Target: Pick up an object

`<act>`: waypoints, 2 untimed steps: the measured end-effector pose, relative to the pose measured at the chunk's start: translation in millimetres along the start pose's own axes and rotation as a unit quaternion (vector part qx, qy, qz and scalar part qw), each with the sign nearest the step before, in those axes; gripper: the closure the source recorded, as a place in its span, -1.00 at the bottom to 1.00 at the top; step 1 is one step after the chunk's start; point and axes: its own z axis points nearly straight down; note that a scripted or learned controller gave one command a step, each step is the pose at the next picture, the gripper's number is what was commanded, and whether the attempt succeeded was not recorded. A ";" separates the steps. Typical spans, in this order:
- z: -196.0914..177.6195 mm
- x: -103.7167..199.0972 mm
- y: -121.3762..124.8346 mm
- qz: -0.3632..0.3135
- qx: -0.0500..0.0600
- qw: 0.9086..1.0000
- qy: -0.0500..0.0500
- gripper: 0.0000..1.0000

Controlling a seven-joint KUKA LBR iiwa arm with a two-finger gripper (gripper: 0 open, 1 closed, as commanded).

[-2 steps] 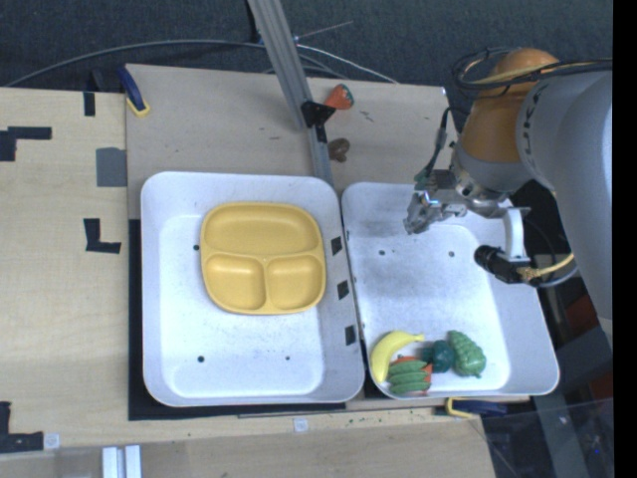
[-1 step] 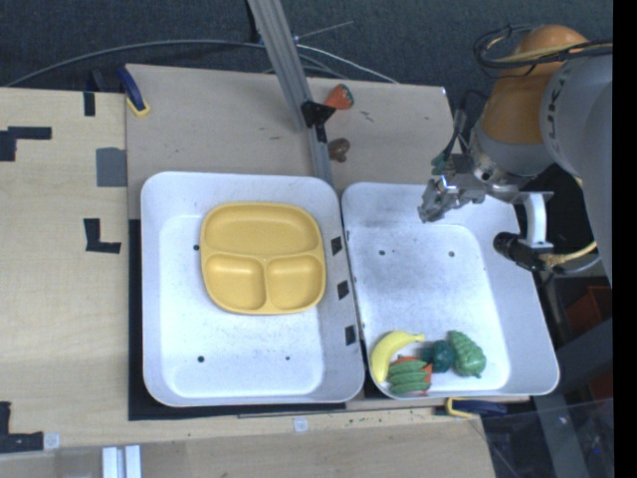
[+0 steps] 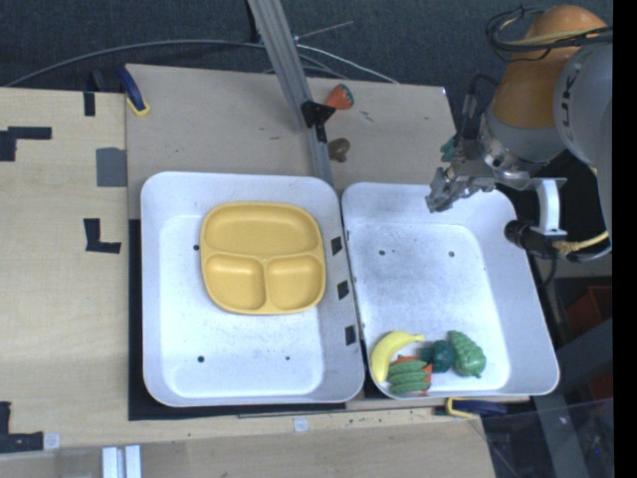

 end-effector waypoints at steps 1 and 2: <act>6.7 48.1 3.2 -0.002 0.002 1.000 0.001 1.00; 9.4 99.8 0.6 -0.002 0.002 1.000 0.001 1.00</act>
